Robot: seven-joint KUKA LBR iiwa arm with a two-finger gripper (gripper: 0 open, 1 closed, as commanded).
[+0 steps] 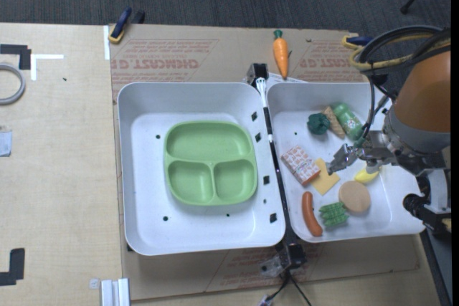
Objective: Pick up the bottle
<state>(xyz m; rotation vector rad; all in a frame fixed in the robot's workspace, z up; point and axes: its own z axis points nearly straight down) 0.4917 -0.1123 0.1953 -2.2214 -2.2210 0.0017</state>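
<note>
Meanwhile, the green bottle [348, 120] is seen lying in the right bin [287, 127] — near its far edge, beside the broccoli [318, 124]. The pincer [343, 157] is poised just below it — released, nothing grasped.

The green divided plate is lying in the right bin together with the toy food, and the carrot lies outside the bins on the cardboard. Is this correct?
Not quite. The camera view shows the green divided plate in the left bin, alone; the toy food is in the right bin. The carrot does lie outside the bins on the cardboard.
</note>
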